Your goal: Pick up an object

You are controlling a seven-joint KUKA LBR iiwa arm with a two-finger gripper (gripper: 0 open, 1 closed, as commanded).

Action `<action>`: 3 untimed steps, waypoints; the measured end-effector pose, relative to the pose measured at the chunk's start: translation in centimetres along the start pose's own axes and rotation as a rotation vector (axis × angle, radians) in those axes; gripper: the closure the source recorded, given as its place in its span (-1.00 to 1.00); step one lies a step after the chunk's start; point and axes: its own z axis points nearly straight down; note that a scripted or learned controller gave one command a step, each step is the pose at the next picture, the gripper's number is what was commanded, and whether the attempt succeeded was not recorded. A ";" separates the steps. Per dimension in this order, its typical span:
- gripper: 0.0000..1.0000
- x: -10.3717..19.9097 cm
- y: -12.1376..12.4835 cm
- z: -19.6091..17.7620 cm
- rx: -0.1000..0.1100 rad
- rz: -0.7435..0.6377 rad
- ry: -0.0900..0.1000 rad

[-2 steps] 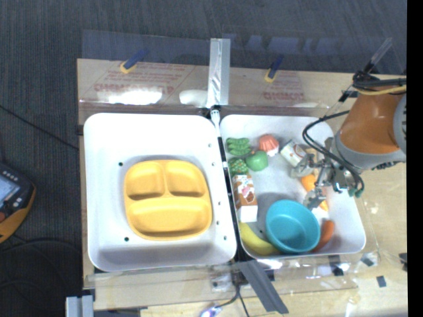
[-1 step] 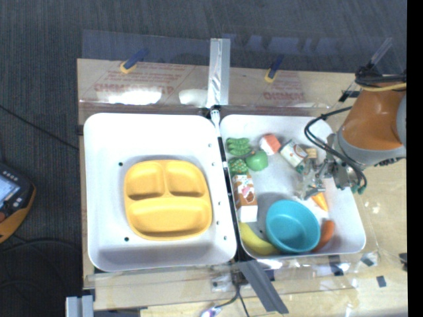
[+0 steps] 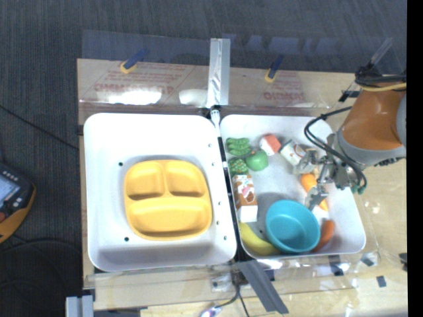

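Overhead, the grey arm reaches in from the right, its orange band sitting above the right edge of the right bin. From the wrist the tool angles down and leftward into that bin, and the gripper ends low over the bin's right half, among a tangle of black cable. Whether its jaws are wide, narrow or closed on something, I cannot tell; the fingertips blur into the small items beneath them.

Just beside the gripper's tip lies a small orange piece, and a white and grey packet sits a little farther up and left. A red and white item rests near the far wall, with a green round fruit and a leafy green toy to its left. Nearer, a blue bowl stands upright, touching a yellow banana on its left and an orange carrot on its right. A printed carton lies along the divider.

The left bin holds a yellow divided tray, lying flat in the middle.
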 end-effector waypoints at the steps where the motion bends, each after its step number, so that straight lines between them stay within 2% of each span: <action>1: 1.00 -0.1 0.0 -1.0 0.003 -0.001 -0.003; 2: -1.00 -0.1 0.0 -1.0 0.003 -0.001 -0.003; 3: -1.00 -0.6 0.6 1.3 -0.004 0.062 0.010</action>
